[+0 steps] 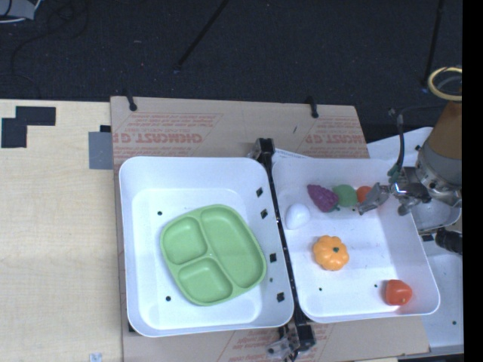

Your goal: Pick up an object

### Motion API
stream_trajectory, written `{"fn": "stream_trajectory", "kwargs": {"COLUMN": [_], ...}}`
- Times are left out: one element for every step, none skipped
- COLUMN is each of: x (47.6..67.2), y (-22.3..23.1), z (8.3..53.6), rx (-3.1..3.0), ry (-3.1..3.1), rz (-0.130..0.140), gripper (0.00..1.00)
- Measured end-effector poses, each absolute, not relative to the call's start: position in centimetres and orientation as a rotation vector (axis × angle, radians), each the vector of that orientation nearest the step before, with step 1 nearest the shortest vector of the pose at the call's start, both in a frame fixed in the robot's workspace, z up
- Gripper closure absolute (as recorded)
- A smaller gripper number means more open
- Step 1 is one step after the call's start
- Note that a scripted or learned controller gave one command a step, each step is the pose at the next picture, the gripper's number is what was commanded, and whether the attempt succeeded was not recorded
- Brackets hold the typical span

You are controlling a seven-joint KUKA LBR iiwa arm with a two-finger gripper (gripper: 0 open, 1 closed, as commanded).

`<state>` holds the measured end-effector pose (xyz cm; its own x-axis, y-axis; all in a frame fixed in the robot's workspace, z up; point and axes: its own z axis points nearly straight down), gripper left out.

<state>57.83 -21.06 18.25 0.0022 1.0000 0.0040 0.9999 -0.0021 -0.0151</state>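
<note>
Your hand sits at the right bin's far right rim, fingers spread wide, gripping nothing. Just left of it lie a small orange piece, a green ball and a purple toy; the orange pumpkin rests mid-bin.

The pale wooden bench carries a brown cardboard sheet with red printing. On the cardboard sit two shallow white bins, touching side by side: the left bin and the right bin. Dark squares mark the bench's far left.
</note>
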Motion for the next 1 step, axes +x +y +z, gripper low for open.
{"fn": "stream_trajectory", "kwargs": {"x": [58.15], "y": [-21.07], "z": [18.98], "rx": [-2.219], "ry": [-2.22], "rz": [0.002], "gripper": [0.0]}}
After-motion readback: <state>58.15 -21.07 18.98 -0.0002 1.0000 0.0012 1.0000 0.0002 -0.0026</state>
